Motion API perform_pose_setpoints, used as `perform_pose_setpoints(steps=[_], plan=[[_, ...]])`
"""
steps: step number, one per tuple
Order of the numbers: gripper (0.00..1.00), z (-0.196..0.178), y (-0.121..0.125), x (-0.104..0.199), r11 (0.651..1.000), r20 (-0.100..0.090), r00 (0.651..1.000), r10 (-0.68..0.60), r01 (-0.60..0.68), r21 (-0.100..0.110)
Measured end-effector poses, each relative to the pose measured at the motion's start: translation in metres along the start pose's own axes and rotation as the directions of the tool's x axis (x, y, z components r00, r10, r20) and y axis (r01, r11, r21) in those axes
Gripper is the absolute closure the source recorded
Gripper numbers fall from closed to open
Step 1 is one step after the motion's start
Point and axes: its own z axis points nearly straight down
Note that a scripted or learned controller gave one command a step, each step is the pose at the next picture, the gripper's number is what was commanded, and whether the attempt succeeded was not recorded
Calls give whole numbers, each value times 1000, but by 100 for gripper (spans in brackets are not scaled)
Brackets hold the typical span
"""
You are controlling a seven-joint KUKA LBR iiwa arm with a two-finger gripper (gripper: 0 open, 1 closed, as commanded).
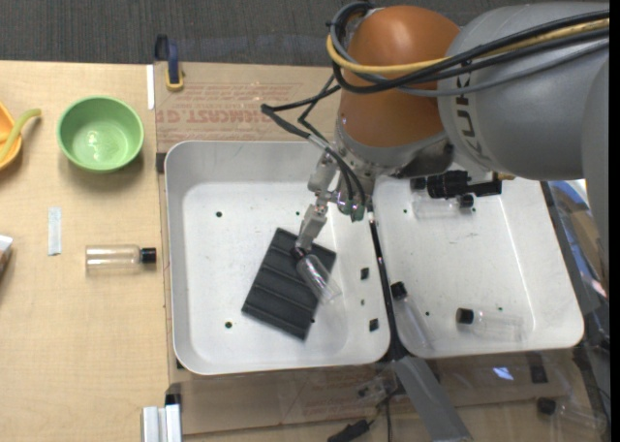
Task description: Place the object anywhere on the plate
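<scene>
Table (77, 333): pale wood, carrying two shallow white bins side by side, the left bin (194, 266) and the right bin (542, 266).
Plate (276, 293): a black ribbed slab, lying flat and skewed near the middle of the left bin.
Object: a clear vial (319, 273) lies on the plate's upper right corner, partly over its edge.
Gripper (310, 230): low over the left bin, its tip just above the clear vial's upper end. Whether it is clenched or released cannot be told, nor whether it touches the vial.
Arm (542, 91): grey with an orange band, reaching in from the right across the bins' shared wall.
Right bin contents: a capped vial (484, 321) near the front, and a second vial (407, 309) along the left wall.
Table's left side: a green bowl (100, 133), a clear bottle (116, 256) with a black cap, and a small white strip (54, 232) — all well apart from the bins.
</scene>
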Motion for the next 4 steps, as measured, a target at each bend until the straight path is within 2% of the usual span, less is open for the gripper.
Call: perform_pose_setpoints(steps=[1, 2, 3, 4], plan=[[0, -76, 9, -66, 964, 3, 964, -266, 266, -1], [0, -164, 36, -76, 890, 3, 890, -455, 455, -1], [0, -164, 36, -76, 890, 3, 890, -456, 456, -1], [0, -213, -4, -95, 740, 4, 740, -672, 672, 0]])
